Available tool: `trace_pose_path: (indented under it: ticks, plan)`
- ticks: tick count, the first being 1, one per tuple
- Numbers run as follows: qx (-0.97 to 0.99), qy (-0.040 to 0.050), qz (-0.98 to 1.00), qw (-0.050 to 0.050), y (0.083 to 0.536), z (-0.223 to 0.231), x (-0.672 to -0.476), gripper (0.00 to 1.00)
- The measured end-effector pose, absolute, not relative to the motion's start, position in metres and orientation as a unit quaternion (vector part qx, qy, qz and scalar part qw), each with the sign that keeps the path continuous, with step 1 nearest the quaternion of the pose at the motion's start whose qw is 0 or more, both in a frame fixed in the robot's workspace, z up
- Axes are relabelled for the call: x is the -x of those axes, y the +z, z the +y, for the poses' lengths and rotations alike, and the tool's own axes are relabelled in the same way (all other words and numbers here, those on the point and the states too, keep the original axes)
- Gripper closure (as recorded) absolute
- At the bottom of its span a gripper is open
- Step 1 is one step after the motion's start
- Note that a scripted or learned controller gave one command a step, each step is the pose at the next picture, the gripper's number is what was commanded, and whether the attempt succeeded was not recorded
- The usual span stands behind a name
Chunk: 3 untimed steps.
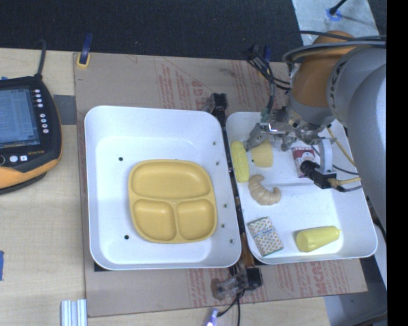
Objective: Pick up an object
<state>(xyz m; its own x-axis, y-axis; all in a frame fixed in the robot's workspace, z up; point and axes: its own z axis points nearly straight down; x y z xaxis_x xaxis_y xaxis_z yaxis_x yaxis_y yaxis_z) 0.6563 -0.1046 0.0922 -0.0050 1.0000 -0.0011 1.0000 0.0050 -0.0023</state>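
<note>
Pickup looks not yet done: the tool (275,133), its opening unclear to me, hovers low at the upper part of the right bin (353,209) beside a small yellow block (262,155), with nothing visibly lifted.

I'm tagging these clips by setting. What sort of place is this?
Probably a robotics lab bench: a KUKA arm reaches over two white bins holding toy food, and a teach pendant lies beside them.
</note>
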Motion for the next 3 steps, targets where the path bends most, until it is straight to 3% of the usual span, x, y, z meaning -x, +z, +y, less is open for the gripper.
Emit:
trace_pose_path:
  ticks: [3]
  plan:
    - [0.706,0.0018,-0.708,0.0,0.0924,-0.0989,-0.6562,0.0]
